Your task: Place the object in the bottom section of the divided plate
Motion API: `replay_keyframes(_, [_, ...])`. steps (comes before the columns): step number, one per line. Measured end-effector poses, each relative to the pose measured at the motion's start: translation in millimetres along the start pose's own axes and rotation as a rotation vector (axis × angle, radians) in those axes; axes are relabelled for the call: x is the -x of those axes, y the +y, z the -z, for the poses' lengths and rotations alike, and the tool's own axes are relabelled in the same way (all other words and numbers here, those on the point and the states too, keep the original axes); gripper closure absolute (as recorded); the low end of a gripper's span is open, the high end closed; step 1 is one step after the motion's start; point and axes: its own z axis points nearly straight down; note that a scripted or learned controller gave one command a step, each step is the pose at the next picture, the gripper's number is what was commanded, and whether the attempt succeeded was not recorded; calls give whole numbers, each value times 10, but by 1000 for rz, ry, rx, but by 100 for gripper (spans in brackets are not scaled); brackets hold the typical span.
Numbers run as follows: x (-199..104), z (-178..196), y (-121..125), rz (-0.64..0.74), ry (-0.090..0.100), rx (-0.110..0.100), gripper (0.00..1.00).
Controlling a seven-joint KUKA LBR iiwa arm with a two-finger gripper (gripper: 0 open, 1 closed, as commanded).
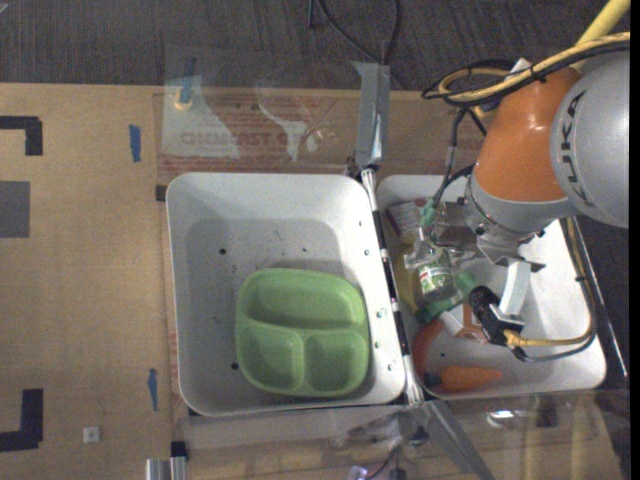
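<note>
Green three-section plastic divided plate (302, 331) sits unloaded in left white bin (200, 218). Step: picking. Claw (440, 268) state: cannot tell. Next: secure an object.

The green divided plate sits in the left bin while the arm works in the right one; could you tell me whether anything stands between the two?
Yes: the bins' adjoining walls run between the arm, above the right bin's clutter, and the green divided plate. Nothing lies on the plate's sections.
</note>
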Motion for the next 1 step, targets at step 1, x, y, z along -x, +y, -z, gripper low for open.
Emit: replay_keyframes(1, [0,0,0,0,0,0,0])
